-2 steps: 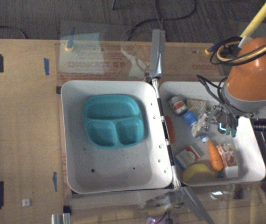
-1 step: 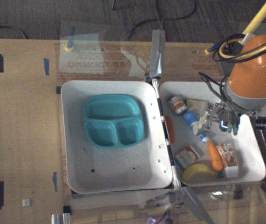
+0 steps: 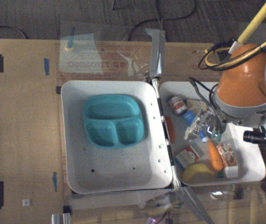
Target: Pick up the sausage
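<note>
The sausage is a short reddish-brown link lying lengthwise against the left wall of the right bin. My gripper hangs over the middle of that bin, to the right of the sausage and apart from it, just above a blue-wrapped item. The grey arm with its orange band comes in from the upper right and hides the bin's far right corner. Nothing from the bin shows in the gripper.
The right bin also holds a small can, a carrot, a banana, a small carton and a red-and-white box. A teal divided plate sits in the left bin.
</note>
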You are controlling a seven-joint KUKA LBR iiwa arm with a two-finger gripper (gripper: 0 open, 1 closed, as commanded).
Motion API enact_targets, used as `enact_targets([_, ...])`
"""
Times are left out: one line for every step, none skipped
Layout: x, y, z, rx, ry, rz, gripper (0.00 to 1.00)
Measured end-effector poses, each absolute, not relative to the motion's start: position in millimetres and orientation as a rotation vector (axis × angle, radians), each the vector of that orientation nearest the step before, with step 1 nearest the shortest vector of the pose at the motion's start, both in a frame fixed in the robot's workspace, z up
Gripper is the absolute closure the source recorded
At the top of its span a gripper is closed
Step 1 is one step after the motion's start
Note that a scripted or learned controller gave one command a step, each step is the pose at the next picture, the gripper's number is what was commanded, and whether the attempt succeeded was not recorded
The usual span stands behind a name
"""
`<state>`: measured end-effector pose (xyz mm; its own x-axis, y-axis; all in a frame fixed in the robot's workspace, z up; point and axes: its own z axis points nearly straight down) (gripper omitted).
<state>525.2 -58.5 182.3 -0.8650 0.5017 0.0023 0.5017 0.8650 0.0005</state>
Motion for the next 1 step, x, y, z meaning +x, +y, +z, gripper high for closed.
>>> enact_targets([491.7,-78.6,182.4,0.088,-3.139,-0.004,1.0])
